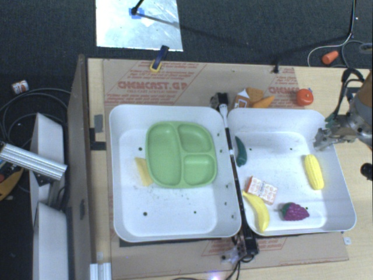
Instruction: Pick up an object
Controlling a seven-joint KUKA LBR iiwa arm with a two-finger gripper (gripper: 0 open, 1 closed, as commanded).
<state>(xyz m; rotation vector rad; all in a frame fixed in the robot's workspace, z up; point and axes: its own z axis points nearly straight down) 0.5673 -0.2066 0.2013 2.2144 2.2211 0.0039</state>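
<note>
- The gripper (324,137) sat at the right edge of the right bin (335,214), over its far right rim, with the grey arm (361,112) reaching in from the right.
- Whether the tool was released or clenched could not be told from this view; nothing was seen between its tips.
- In the right bin, a yellow corn cob (314,171) lay near the right wall, just near of the gripper and apart from it.
- A purple grape bunch (295,212) lay toward the near right part of that bin.
- A banana (258,210) lay at the near left part, by the wall between the bins, and a small red and white packet (261,189) lay touching its far end.
- A dark green item (239,151) lay against the left wall of the right bin, farther back.
- The left bin (125,214) held a green divided plate (180,154) in its far half, with a yellow piece (143,171) just left of the plate, touching its rim.
- Beyond the bins, on the brown board (192,80), sat an orange carrot-like toy (260,100) and a red round toy (304,97), well apart from the gripper.
</note>
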